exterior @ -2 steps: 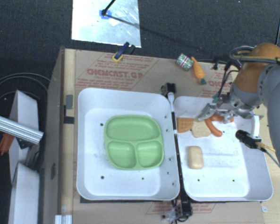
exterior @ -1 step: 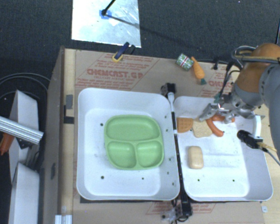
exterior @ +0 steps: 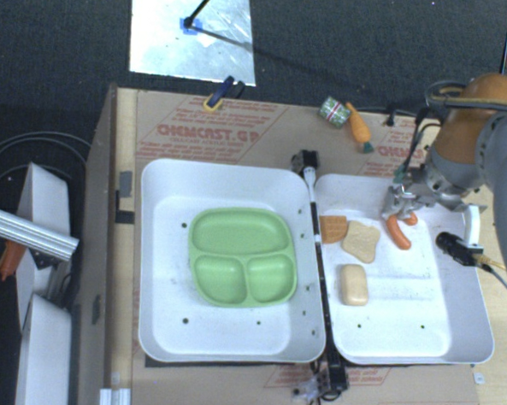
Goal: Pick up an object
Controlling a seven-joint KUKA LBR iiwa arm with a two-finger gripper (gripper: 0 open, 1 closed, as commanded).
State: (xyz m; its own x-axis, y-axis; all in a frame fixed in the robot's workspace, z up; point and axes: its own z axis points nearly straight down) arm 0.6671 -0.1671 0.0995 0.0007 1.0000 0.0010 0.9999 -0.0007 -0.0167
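A: Where is the arm?

B: It comes in from the right edge of the frame, orange band uppermost, and its gripper [exterior: 399,206] is down in the upper part of the right bin [exterior: 417,336].

A: Is it wide, narrow, or holding something?

B: I cannot tell. The metal end sits right over the upper end of a small orange-red sausage-shaped piece [exterior: 399,233], and the two appear to touch or nearly touch, but the view is too small and blurred there to say more.

A: What else lies in that bin?

B: To the left of the sausage-shaped piece there is a pale bread-like slice [exterior: 362,242]. Just beside it, against the bin's left wall, is a brown toast-like piece [exterior: 332,228]. Below those, toward the middle of the bin, lies a cream-coloured oblong roll [exterior: 355,284], apart from the rest.

A: And the left bin?

B: The left bin [exterior: 166,235] holds a green divided plate [exterior: 242,256], with one wide compartment above and two smaller ones below.

A: Anything outside the bins?

B: On the cardboard above the right bin, in the upper middle of the frame, lie an orange carrot toy [exterior: 359,127] and, just left of it, a small green can [exterior: 334,111].
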